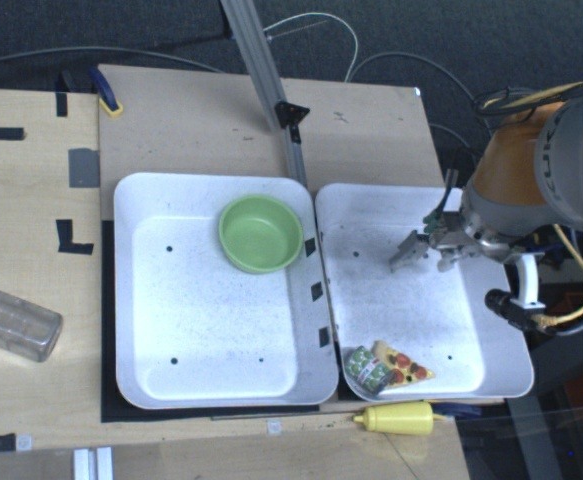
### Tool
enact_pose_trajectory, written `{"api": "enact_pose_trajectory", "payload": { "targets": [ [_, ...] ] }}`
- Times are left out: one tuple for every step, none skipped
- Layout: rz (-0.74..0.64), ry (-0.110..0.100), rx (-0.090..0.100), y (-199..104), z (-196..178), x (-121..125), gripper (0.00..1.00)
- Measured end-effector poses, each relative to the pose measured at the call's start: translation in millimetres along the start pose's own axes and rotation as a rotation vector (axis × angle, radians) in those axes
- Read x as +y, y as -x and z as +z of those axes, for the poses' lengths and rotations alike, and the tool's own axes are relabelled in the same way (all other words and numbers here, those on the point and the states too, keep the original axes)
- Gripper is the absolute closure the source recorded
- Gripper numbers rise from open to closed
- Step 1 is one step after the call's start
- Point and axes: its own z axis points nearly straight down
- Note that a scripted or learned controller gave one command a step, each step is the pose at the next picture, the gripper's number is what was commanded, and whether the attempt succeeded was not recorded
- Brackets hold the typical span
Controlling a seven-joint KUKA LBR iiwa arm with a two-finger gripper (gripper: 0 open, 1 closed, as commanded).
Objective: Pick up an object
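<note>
A: Where does the grey two-finger gripper [408, 256] sit on the wooden counter [201, 118]?

B: Over the shallow white right bin [411, 298], near its upper middle, reaching in from the right on the grey arm with the orange band [516, 163]. Its fingers point left and slightly down, spread a little apart, with nothing between them.

A: And the objects?

B: A crinkled packet printed with green, red and yellow [383, 366] lies at the right bin's lower-left corner, well apart from the gripper. A round light-green plastic bowl [260, 232] stands upright in the shallow white left bin [171, 308], toward its upper right, near the divide between the bins.

A: Anything outside the bins?

B: A yellow squeeze bottle [401, 419] lies on its side just below the right bin's front rim. A clear plastic cylinder [11, 321] rests at the far left of the counter.
</note>
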Motion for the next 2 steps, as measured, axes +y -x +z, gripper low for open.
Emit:
{"api": "enact_pose_trajectory", "payload": {
  "targets": [
    [-0.001, 0.007, -0.003, 0, 51, 1, 0.0],
    [-0.002, 0.006, -0.001, -1, 40, 1, 1.0]
  ]
}}
